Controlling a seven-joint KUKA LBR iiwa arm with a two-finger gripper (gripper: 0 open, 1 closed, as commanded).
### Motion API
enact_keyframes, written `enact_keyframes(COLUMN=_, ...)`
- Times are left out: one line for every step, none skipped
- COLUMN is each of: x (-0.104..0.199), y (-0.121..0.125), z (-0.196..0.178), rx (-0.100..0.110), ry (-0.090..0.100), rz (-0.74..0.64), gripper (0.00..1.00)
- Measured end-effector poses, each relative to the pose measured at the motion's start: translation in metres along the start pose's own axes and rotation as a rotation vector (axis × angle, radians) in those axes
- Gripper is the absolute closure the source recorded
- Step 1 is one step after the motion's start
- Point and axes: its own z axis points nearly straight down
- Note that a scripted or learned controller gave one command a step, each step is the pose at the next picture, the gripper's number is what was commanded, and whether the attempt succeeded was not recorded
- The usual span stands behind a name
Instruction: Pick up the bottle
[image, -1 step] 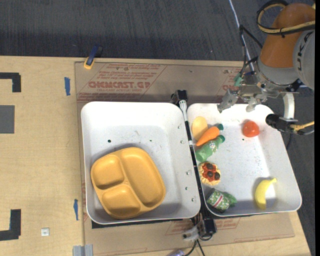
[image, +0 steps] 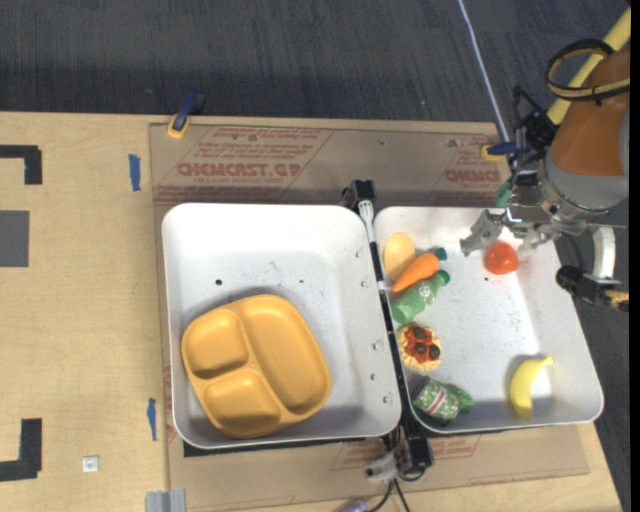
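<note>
Nearest the camera, along the front edge of the right bin (image: 575, 330), lie a green crumpled packet (image: 441, 399) at its left corner and a yellow banana (image: 528, 384) toward its right. Just behind the packet sits a small round pastry with dark berries (image: 420, 344). Beyond that, against the bin's left wall, the green bottle (image: 419, 297) lies on its side, with an orange carrot (image: 417, 271) slanted across its upper end and touching it, and a pale yellow fruit (image: 398, 249) just behind the carrot. In the left bin (image: 270, 240) a yellow divided tray (image: 254, 365) rests toward the front left. Farther back in the right bin, a red tomato (image: 502, 258) sits near the rear wall, well apart from the bottle. The pincer (image: 505, 228) hangs just above and behind the tomato, its fingers spread and pinching nothing. Both bins stand on the cardboard-covered worktop (image: 80, 300).
</note>
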Motion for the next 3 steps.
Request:
enact_keyframes(x=0.010, y=-0.055, z=-0.010, rx=0.002, ry=0.002, rz=0.321, gripper=0.00)
enact_keyframes(x=0.010, y=-0.055, z=-0.020, rx=0.001, ry=0.003, rz=0.320, gripper=1.00)
enact_keyframes(x=0.024, y=-0.101, z=0.105, rx=-0.004, ry=0.002, rz=0.077, gripper=1.00)
